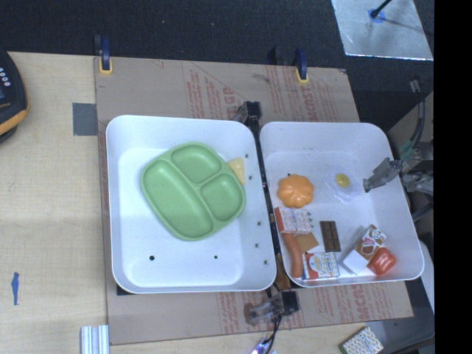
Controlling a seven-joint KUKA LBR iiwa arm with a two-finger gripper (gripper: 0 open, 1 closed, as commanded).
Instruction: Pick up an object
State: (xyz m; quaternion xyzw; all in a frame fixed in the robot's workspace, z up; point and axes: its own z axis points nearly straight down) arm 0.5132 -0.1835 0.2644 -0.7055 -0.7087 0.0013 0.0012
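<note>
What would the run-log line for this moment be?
tool: over right bin, right side | holding: nothing seen | nearest: yellow piece | green plate: left bin

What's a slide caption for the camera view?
Gripper at the right bin's edge above toy food; green divided plate in the left bin.

The left white bin (125,271) is largely taken by a green three-compartment plastic plate (193,190), leaving bare floor along its lower edge. In the right white bin (324,133), the upper part is bare, while an orange pumpkin-shaped toy (295,190) and small packets (324,257) crowd the lower half.
</note>
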